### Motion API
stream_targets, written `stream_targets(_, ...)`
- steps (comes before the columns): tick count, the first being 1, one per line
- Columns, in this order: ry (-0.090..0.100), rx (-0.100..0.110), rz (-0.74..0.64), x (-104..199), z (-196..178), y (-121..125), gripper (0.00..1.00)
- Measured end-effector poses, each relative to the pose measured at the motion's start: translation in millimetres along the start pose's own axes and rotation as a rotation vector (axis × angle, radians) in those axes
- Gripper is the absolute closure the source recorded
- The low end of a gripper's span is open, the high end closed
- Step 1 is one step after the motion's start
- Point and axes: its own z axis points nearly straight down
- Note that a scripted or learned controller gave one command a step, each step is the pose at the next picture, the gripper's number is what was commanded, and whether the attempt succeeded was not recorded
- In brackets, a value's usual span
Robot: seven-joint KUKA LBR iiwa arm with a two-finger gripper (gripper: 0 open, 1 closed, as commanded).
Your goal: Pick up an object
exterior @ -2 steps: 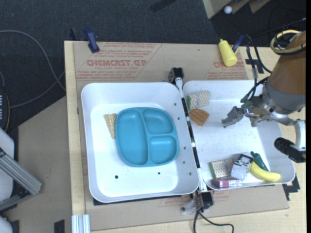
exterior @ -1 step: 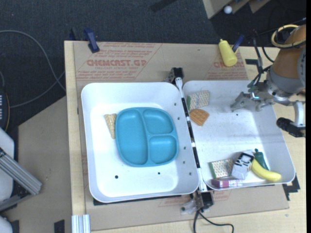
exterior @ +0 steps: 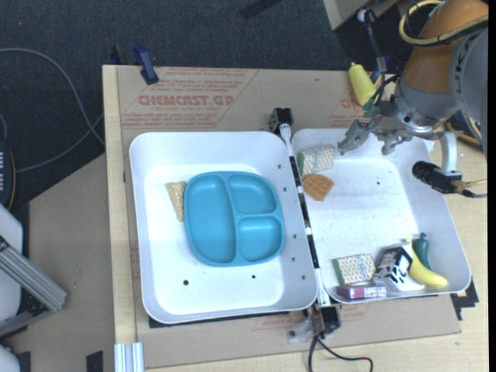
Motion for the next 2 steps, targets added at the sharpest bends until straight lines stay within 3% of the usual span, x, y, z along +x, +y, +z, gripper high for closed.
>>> stream_targets(1,-0.001,0.006,0.003,-53,86,-18,0.0)
stream_targets(2,0.007,0.009,0.001,-94,86,-132,0.0)
